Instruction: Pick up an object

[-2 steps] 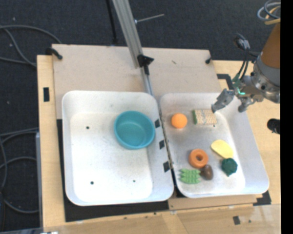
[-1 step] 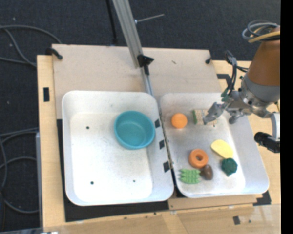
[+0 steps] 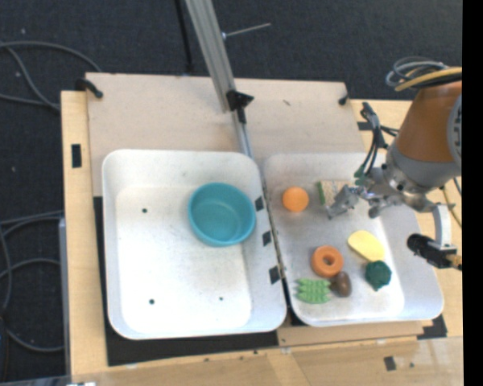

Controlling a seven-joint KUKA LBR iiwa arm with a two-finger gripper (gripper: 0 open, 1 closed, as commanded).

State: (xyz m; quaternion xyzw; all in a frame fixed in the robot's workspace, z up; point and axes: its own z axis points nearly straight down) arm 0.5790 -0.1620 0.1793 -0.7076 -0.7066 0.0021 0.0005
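Objects for picking lie in the right white bin (image 3: 419, 296): a small orange ball (image 3: 295, 199), a pale speckled block (image 3: 332, 190), a yellow oblong piece (image 3: 366, 245), an orange ring (image 3: 328, 260), a dark green lump (image 3: 377, 275), a brown lump (image 3: 340, 284) and a light green ridged piece (image 3: 312, 290). The claw (image 3: 357, 199) hovers just beside the block, jaws apart, holding nothing. Closing off-centre would likely nudge the block away, or pinch the bin's wall. A blue round bowl (image 3: 221, 214) sits in the left white bin (image 3: 145, 296).

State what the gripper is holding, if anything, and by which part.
Nothing is held. The gripper is open over the right bin, beside a small pale object, with nothing between its fingers.
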